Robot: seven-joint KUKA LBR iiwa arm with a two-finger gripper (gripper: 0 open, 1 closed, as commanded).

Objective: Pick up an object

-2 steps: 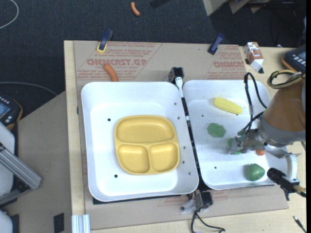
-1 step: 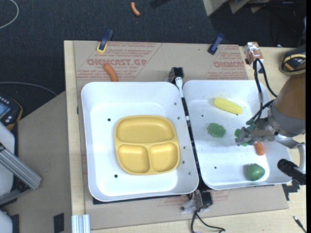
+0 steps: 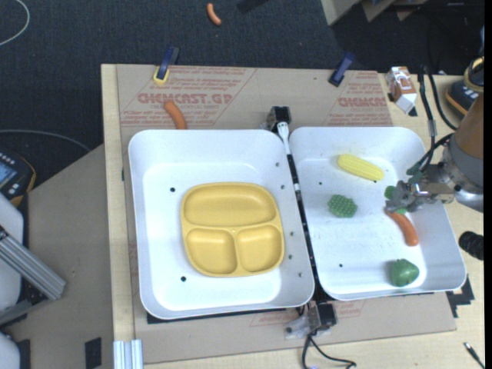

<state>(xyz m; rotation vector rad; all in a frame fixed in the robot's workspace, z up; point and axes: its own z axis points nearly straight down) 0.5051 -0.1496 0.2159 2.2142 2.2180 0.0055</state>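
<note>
Right now the gripper [image 3: 399, 198] sits low in the right bin [image 3: 361, 279], at the upper end of an orange sausage-like toy [image 3: 407, 227] lying near the bin's right wall. This looks like the approach or closing step of a pick. Whether its fingers are apart or together I cannot tell; the dark and green parts at the tip blur together, and nothing shows clearly between them. The next move, as I judge it, calls for settling squarely over the toy's end before any lift, since the wall is close beside it. Elsewhere in that bin lie a yellow corn cob [image 3: 360, 167], a green bumpy piece [image 3: 342, 205] and a green pepper-like toy [image 3: 403, 272], all well apart. The left bin [image 3: 154, 229] holds a yellow divided tray [image 3: 231, 227].
</note>
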